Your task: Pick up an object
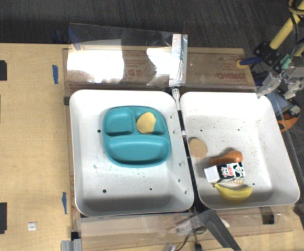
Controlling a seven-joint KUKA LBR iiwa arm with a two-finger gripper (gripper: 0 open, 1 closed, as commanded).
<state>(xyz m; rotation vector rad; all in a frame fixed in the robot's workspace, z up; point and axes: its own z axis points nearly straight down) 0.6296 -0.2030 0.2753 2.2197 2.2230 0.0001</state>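
From above, the left shallow white plastic bin (84,192) holds a teal divided plate (136,136) with a round yellow-tan cookie-like piece (145,122) in its upper right compartment. The right white bin (277,156) carries a flat tan disc (198,148) near its left wall, a brown-orange drumstick-shaped toy (228,157), a small black-and-white carton (226,172) just below it, and a yellow banana (234,192) touching the carton's lower edge. The gripper (287,76) sits beyond the right bin's upper right corner, well apart from these objects; its state I cannot tell.

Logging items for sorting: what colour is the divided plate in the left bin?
Teal: the divided plate, seen in the camera view.
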